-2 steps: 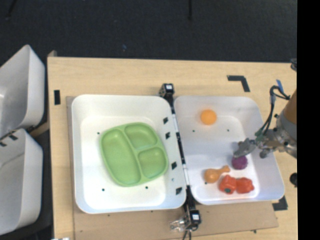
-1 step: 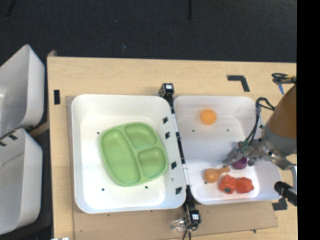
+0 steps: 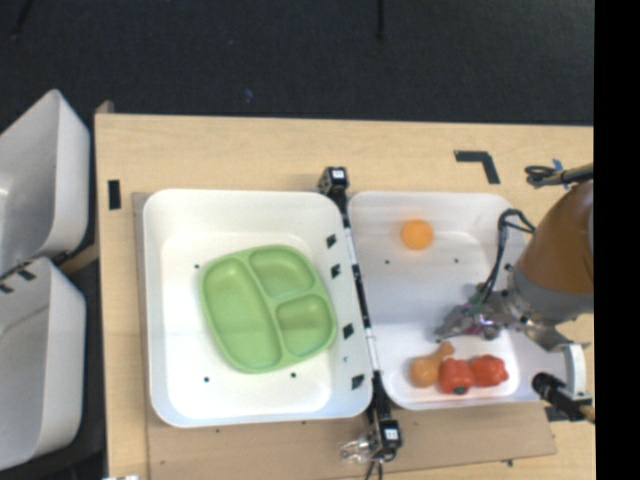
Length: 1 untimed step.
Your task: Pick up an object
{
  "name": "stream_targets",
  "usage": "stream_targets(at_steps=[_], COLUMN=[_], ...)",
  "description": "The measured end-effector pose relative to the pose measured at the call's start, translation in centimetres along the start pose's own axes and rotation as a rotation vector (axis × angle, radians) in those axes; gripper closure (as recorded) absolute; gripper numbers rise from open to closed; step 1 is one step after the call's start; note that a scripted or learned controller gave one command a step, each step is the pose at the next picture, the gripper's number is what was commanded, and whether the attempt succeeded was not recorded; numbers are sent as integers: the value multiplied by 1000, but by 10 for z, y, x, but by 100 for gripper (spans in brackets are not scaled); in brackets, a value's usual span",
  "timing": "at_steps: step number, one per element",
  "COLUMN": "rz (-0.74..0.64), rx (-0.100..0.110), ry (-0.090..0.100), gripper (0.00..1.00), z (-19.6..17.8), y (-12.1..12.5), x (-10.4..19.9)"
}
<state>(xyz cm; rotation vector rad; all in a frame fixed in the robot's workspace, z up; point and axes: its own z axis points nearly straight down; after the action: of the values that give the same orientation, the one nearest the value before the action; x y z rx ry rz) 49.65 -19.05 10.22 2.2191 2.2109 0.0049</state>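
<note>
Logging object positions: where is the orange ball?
The orange ball lies in the right bin, near its far wall, apart from the claw and the red piece.

Tabletop (image 3: 230, 148): pale wood-toned board across the middle and lower frame, dark floor beyond its upper edge. Black angle mark (image 3: 478, 164) at upper right; small black mark (image 3: 114, 194) near the left edge.

Lying directly on it:
- Left bin (image 3: 160, 298), shallow, white, centre-left of frame.
- Right bin (image 3: 385, 298), shallow, white, centre-right, side by side with the left bin, their inner rims touching.
- Black fitting (image 3: 333, 179) at the top of the seam between the bins; another fitting (image 3: 383, 434) at the bottom of the seam.
</note>
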Motion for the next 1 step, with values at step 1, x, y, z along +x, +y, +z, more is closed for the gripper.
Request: stream_targets(at_steps=[1], rz=[5], rx=[5], ry=[2], gripper=[100], z=[-9], y=[-2], x=[0])
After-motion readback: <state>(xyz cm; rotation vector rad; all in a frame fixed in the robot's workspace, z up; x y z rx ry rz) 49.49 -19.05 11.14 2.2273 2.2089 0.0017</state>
